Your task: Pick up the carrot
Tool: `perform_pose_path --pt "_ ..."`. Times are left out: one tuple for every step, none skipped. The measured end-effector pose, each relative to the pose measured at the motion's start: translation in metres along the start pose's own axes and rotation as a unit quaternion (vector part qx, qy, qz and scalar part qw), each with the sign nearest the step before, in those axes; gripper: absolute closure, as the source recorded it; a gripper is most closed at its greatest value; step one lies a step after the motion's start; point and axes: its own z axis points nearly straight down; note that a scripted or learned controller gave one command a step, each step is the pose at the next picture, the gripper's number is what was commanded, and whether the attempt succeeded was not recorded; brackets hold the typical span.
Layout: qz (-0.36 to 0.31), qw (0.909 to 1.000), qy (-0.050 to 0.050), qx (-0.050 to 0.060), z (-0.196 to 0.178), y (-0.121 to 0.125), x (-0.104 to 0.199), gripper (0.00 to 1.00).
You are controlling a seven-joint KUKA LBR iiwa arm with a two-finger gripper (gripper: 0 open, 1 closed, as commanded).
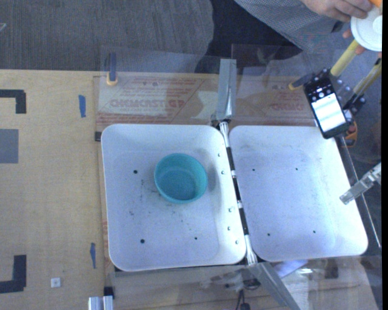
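Note:
Two shallow white bins lie side by side, the left bin (121, 242) and the right bin (339, 242). A round teal bowl (180, 177) stands upright in the left bin, a little above its middle. The bowl's inside shows its own teal floor. The right bin's floor shows white plastic with a few small dark dots.
A slim grey metal piece (362, 185) pokes in over the right bin's right rim. A black phone with a lit screen (327, 109) sits on a mount past the right bin's far right corner, beside yellow rods (347, 56). A person's hand (330, 7) is at the top right.

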Motion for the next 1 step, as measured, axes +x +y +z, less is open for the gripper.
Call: perform_pose_path --pt "-0.100 0.9950 0.002 0.001 0.1071 0.0009 0.0024 0.00"
